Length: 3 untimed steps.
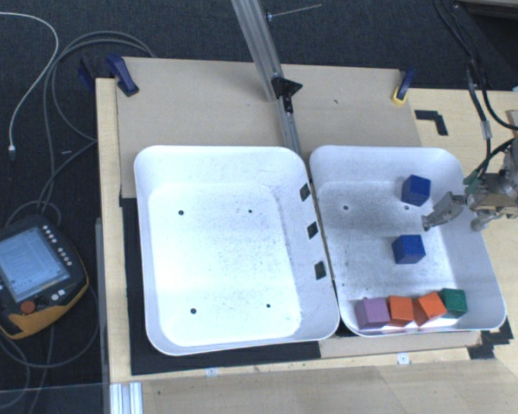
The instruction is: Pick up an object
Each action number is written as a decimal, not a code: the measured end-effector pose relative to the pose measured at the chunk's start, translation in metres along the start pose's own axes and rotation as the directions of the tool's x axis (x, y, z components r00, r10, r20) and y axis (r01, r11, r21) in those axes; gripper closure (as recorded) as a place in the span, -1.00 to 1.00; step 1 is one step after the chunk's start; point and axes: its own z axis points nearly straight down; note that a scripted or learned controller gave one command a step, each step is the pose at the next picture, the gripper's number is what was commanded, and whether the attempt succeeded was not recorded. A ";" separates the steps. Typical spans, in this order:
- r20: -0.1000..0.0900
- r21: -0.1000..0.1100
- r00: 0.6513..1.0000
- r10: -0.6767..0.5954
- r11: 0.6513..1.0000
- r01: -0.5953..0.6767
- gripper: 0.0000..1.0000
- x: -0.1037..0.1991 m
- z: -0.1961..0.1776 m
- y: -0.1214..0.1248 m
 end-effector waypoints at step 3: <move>0.003 -0.004 1.000 0.001 1.000 -0.001 -1.00 0.025 0.113 0.024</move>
